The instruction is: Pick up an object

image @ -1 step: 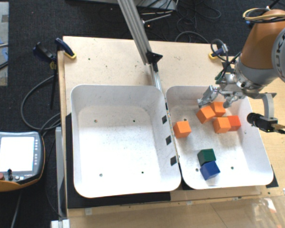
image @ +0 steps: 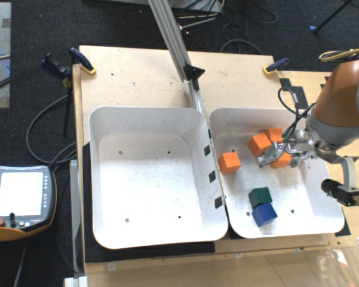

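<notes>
The grey arm reaches in from the right, wrist bent low over the right bin (image: 322, 220), its gripper (image: 273, 155) down among a cluster of orange blocks (image: 260, 143). Whether the claw is clenched or released cannot be told. Another orange block (image: 229, 162) sits apart; a green block (image: 260, 195) touches a blue block (image: 264, 213).

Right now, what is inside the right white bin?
The right white bin holds orange cubes at and, a green cube touching a blue cube, and the gripper. More orange beside it is partly covered.
</notes>
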You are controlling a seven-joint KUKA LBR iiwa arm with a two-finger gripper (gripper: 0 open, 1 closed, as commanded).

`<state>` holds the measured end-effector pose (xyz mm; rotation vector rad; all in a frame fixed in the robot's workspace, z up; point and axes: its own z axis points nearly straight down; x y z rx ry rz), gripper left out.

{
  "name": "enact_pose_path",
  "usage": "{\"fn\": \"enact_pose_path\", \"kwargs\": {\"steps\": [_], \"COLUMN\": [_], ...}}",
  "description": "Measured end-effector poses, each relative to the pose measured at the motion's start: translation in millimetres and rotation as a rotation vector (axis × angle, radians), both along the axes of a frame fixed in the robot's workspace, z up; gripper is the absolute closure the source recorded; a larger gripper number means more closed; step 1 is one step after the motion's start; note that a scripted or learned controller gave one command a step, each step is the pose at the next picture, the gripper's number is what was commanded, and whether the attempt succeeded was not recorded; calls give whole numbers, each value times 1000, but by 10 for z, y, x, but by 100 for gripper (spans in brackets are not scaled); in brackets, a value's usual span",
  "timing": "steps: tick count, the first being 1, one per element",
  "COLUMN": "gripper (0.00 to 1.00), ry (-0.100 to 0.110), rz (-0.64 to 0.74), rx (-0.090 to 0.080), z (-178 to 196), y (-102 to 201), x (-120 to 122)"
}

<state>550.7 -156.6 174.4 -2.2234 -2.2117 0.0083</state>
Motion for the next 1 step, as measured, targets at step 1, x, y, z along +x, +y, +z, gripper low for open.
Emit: {"fn": "enact_pose_path", "kwargs": {"steps": [1], "gripper": [0], "ry": [-31], "rz": [5], "rx": [-8], "z": [-543], "y": [-51], "x": [530]}}
